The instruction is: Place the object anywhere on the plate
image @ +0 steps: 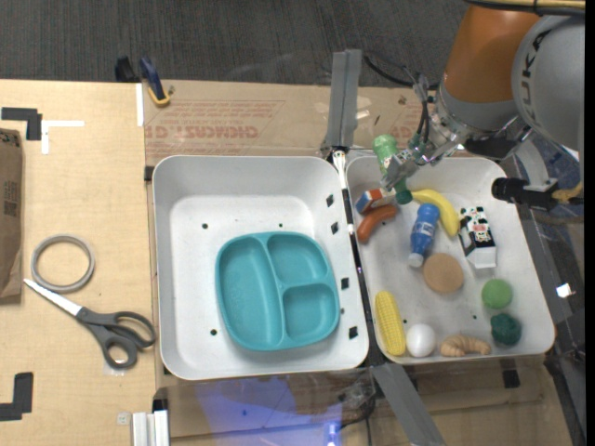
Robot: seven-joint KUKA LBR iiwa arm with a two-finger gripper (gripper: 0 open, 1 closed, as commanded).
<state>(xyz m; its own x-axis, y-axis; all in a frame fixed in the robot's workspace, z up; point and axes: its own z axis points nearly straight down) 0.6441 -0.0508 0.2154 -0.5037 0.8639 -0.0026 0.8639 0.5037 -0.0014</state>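
The teal divided plate point(277, 291) lies in the left bin point(186, 203). My gripper point(401, 172) hangs over the far left corner of the right bin point(521, 249), away from the plate. A slim green object point(384, 148) sits between its fingers, light green at the top and with a dark green end point(403, 195) showing below them. The gripper is shut on it. The object hangs just above a red, white and blue item point(369, 198) and a sausage point(376, 219).
The right bin also holds a banana point(439, 208), a blue bottle point(423, 231), a small carton point(479, 234), a brown disc point(443, 273), a green ball point(497, 293), corn point(389, 322) and an egg point(421, 340). Scissors point(93, 319) and a tape roll point(62, 261) lie on the bench at left.
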